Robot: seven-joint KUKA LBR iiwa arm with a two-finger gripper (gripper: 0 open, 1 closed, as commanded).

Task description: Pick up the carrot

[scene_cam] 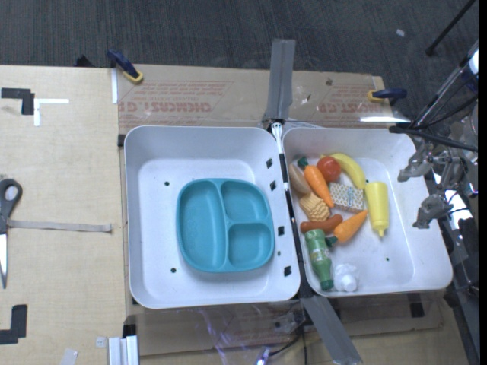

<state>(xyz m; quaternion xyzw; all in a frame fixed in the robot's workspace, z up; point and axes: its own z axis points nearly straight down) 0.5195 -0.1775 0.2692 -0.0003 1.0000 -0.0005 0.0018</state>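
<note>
Here, two carrots (319, 185) in the right bin (411, 265) (beside one banana (350, 169)) — teal tray (226, 224) left, fingers (426, 188) state unclear.

Scissors (6, 219) cut by left edge

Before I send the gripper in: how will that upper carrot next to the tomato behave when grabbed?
The carrot looks like smooth moulded plastic, so probably stiff, light and a bit slippery. Its tapered round shape may roll or squirt out. It lies against the tomato and cracker, so neighbours will likely shift.
</note>
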